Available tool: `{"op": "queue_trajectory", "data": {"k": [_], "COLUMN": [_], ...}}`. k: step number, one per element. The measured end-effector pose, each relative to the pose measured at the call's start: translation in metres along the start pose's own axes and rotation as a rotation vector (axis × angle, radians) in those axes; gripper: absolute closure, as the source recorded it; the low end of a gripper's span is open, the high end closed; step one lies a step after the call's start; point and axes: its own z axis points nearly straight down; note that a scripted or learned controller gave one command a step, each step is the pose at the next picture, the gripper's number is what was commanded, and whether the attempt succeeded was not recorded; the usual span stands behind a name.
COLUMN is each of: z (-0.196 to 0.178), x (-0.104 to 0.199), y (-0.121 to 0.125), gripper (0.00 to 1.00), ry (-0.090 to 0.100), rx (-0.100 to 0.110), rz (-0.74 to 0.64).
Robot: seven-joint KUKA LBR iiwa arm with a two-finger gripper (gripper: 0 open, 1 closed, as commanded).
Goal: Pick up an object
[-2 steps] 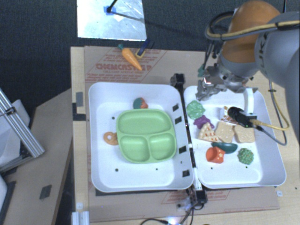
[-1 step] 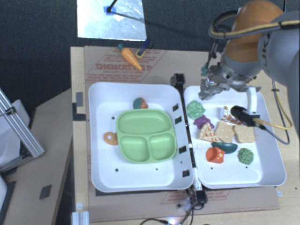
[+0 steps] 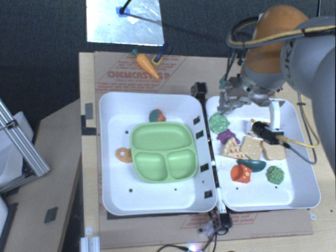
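Green lettuce piece (image 3: 218, 122): lies at the far left of the right bin (image 3: 302, 193), beside a purple piece (image 3: 227, 137). Gripper (image 3: 227, 105): I see it poised just above; finger state I cannot tell. Nothing lifted; grasp pending.

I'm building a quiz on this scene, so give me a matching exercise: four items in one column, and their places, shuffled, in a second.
Items:
1. carrot
2. green tray
3. pretzel
4. broccoli

Places:
A. left bin, on the floor just left of the tray
B. right bin, near its right side
C. on the cardboard beyond the bins
D. middle of the left bin

Pairs: 1-C, 2-D, 3-A, 4-B
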Motion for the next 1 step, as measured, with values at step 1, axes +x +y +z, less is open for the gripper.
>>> {"op": "queue_trajectory", "data": {"k": [1], "z": [-0.0193], "x": [-0.0017], "y": [-0.0032], "gripper": [1.00], "ry": [0.001], "rx": [-0.002], "rz": [0.002]}}
